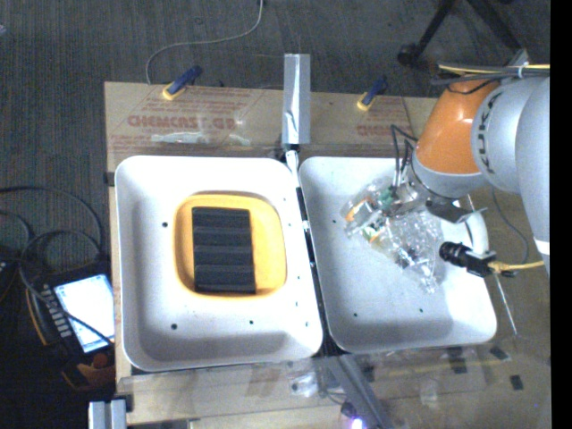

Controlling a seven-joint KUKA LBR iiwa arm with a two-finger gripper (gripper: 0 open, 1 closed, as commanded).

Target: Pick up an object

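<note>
A yellow block with a black ribbed top (231, 244) lies flat in the middle of the left bin (143, 204). In the right bin (357, 311), a heap of crumpled clear plastic with small green and orange bits (402, 231) lies at the upper middle. My gripper (399, 199) comes down from the orange-banded wrist (451, 141) onto the upper left part of that heap. Its tips are lost among the shiny plastic. The arm hides the bin's far right corner.
A black plug on a yellow cable (460, 255) hangs off the arm over the right bin's right side. A metal post (296, 105) stands at the back between the bins. Two blue clamps (181, 80) (373, 89) hold the cardboard behind. A tablet (80, 307) lies on the floor at left.
</note>
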